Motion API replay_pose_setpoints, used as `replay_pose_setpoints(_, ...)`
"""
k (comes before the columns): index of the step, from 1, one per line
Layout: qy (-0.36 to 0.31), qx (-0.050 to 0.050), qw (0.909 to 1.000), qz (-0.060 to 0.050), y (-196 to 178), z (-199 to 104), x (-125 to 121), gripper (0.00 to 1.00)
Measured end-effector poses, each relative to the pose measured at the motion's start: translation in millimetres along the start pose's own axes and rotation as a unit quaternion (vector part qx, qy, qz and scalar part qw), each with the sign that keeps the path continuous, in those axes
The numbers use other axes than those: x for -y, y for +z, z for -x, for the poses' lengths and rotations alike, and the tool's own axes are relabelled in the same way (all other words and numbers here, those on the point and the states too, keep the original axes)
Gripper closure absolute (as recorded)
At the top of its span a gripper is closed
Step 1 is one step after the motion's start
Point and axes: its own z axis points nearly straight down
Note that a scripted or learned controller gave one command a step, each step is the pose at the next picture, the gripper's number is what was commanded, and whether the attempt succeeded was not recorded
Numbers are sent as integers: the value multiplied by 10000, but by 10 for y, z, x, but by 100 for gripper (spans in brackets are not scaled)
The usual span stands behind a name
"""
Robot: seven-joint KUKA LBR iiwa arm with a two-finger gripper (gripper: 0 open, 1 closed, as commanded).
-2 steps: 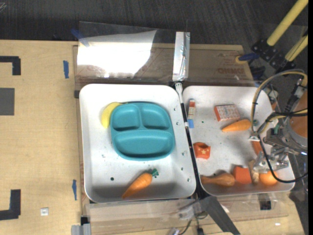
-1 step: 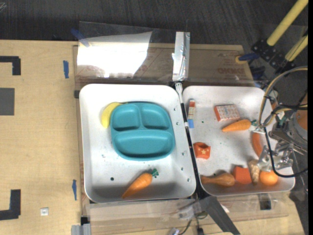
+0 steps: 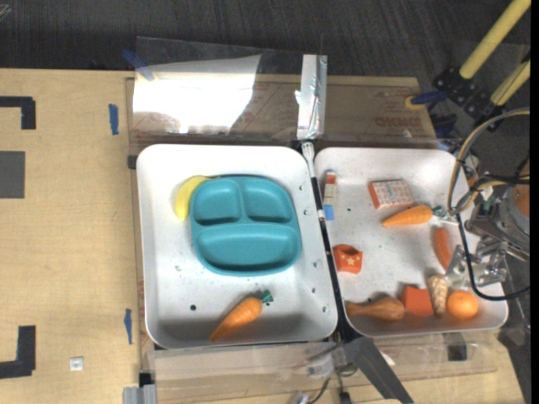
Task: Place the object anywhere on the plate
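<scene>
A teal divided plate (image 3: 244, 223) lies in the middle of the left bin (image 3: 160, 251). Partly hidden behind its upper left corner is a yellow item (image 3: 184, 195). A toy carrot (image 3: 239, 312) rests on the bin floor in front of the plate, not touching it. My gripper (image 3: 473, 261) hangs at the right edge of the right bin (image 3: 370, 162), among cables. It is just above a tan piece (image 3: 439, 293) and an orange ball (image 3: 462, 305). Nothing can be seen held in it.
The right bin also holds a second carrot (image 3: 409, 216), a small printed box (image 3: 391, 194), a red cube (image 3: 348, 258), a chicken drumstick (image 3: 376, 309), an orange block (image 3: 416, 300) and a reddish piece (image 3: 442, 244). A ridge (image 3: 322, 234) divides the bins.
</scene>
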Motion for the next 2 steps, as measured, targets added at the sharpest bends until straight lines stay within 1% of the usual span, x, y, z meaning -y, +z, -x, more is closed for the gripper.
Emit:
replay_pose_setpoints(1,679,-26,9977,49,115,-175,65,100)
replay_pose_setpoints(2,668,-4,9978,7,-2,-145,85,100)
